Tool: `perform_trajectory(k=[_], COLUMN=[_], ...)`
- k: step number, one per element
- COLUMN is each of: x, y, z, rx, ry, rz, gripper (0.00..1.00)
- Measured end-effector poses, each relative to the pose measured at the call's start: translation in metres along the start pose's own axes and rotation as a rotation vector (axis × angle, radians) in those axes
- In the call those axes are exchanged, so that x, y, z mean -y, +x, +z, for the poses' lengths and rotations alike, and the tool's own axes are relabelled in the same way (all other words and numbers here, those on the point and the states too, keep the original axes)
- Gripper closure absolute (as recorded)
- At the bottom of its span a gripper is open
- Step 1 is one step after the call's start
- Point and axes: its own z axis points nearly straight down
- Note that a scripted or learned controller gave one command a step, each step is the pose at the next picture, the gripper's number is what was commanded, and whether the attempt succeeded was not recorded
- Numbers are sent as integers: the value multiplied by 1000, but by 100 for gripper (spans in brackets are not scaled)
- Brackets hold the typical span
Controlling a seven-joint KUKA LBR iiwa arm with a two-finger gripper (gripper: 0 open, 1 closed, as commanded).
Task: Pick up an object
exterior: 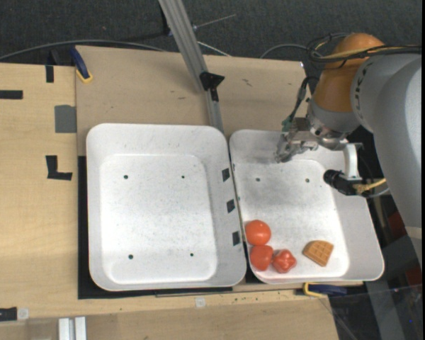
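the gripper [289,149] hangs over the far edge of the right bin [354,218], near that bin's far-left corner, at the end of the grey arm [389,112] that reaches in from the right with its orange band [343,73] above the wrist. whether the gripper is apart or together cannot be told from this angle, as its tip is small and dark against the bin's rim. nothing shows held at its tip.

the things to pick lie well apart from the gripper, at the near end of the right bin. 2 round red-orange pieces sit against the bin's left wall: the round tomato [257,231] is the farther one, and the second tomato [261,257] lies just near of it, touching or almost touching. a red pepper-like piece [284,261] lies just right of the second tomato, touching it. a tan waffle-like piece [318,252] lies apart to the right of these 3, near the bin's near wall.

the left bin [156,204] stands beside the right one, their rims overlapping along the middle. a grey metal bar [188,44] slants in from the far side toward the place where the 2 bins meet.
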Motion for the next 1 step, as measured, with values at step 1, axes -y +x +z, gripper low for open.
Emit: perform_trajectory(k=[1], x=[2], y=[4], z=[-63], rx=[-1], ry=[-8], rz=[2], gripper=[100])
